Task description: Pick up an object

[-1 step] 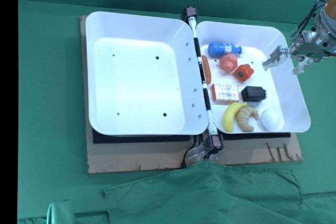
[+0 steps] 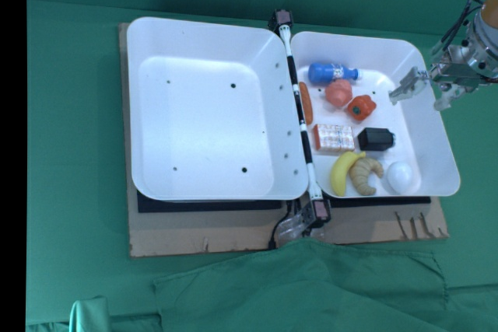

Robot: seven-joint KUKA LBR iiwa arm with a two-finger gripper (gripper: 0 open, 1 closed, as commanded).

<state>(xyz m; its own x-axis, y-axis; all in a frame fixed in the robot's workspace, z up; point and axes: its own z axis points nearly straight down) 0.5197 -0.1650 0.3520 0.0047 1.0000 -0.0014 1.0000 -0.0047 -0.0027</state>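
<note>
Overhead: two white bins side by side on cardboard sheet (image 2: pixel 194 241) over green cloth (image 2: pixel 70 167). Left bin (image 2: pixel 156 35) bare white. Right bin (image 2: pixel 436 159) crowded — blue bottle (image 2: pixel 331 74) at far end, pink ball (image 2: pixel 338 93), red pepper (image 2: pixel 360 107), orange carrot (image 2: pixel 306 104) along the divider, red-and-white box (image 2: pixel 334 138), black block (image 2: pixel 376 139), yellow banana (image 2: pixel 341 172) touching croissant (image 2: pixel 367 175), white egg (image 2: pixel 400 177) near corner. Gripper (image 2: pixel 424 91) above right bin's right rim — fingers spread apart, holding nothing.
</note>
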